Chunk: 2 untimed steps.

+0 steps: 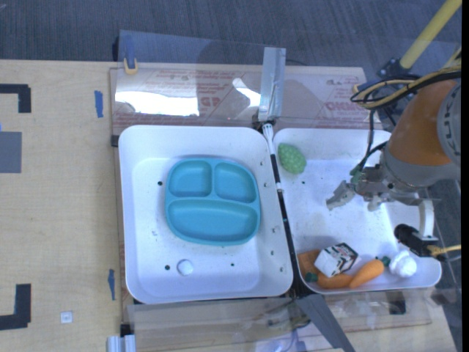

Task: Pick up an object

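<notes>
My gripper (358,196) hangs over the middle of the right bin (322,229), on the right side of the camera view. Its fingers stand open with nothing between them. A green bumpy ball (292,158) lies in that bin's far left corner, well left of the gripper. Along the bin's near edge lie an orange carrot (364,273), a black-and-white carton (338,258) leaning on another orange piece (311,262), and a small white object (402,264). These all sit below the gripper and apart from it.
The left bin (139,218) holds a blue divided plate (213,200) and a small white disc (185,268) near its front. A clear panel (220,86) stands behind both bins. The raised divider (278,196) separates the bins.
</notes>
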Motion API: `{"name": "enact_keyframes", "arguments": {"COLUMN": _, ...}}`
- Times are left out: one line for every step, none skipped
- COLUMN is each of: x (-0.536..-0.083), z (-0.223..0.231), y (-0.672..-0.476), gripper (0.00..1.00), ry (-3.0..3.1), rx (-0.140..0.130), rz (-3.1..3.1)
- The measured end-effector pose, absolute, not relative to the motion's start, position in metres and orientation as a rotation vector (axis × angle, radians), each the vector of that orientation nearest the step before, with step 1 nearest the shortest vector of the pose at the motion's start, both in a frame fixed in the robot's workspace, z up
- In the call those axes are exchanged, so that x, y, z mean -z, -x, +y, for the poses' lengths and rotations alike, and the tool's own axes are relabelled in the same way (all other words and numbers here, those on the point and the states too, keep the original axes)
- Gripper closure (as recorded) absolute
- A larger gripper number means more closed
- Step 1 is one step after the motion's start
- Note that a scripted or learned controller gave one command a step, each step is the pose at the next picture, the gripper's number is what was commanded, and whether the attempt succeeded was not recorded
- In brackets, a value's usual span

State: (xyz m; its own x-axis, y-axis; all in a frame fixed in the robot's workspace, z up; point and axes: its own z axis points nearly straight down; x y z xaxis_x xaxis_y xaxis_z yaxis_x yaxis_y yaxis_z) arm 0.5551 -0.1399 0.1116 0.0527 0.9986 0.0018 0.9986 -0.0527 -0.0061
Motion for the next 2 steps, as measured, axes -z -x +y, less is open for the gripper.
{"name": "enact_keyframes", "arguments": {"x": -0.108, "z": -0.096, "y": -0.479, "gripper": 0.00, "ry": 2.219, "rx": -0.001, "rz": -2.220}}
{"name": "enact_keyframes", "arguments": {"x": -0.087, "z": -0.101, "y": -0.480, "gripper": 0.00, "ry": 2.289, "rx": 0.004, "rz": -2.150}}
